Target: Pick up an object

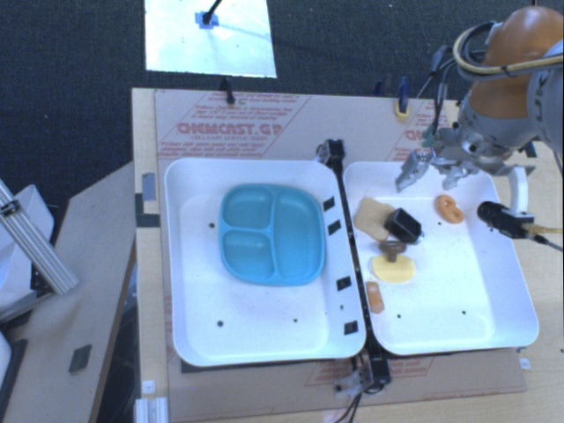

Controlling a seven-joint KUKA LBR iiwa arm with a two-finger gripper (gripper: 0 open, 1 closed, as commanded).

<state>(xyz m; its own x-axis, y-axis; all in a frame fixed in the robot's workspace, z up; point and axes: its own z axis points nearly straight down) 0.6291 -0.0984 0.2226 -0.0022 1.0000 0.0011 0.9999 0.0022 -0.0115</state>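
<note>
Dark carpet behind; bench sheet [238,126] reads "CHEMCAST GP" in red. Two shallow white bins: left bin [198,324] has one teal divided plate [269,234]. Right bin [493,311] has six small items: tan flat piece [370,214], black block [405,225], yellow oval [394,270], brown knob [393,248], orange ring [449,208], small orange stick [376,300]. Grey gripper [434,173] hovers over right bin's far edge, fingers apart, nothing between them.

Right bin [493,324]: near half and right side open, room to pass. Cluster by divider edge blocks mid-left: tan piece [372,215], black block [404,226], yellow disc [393,270], small orange bit [376,300]. Orange ring [449,208] near far edge. Left bin [189,324]: blue plate [269,234] takes centre; margins and near strip free.
</note>
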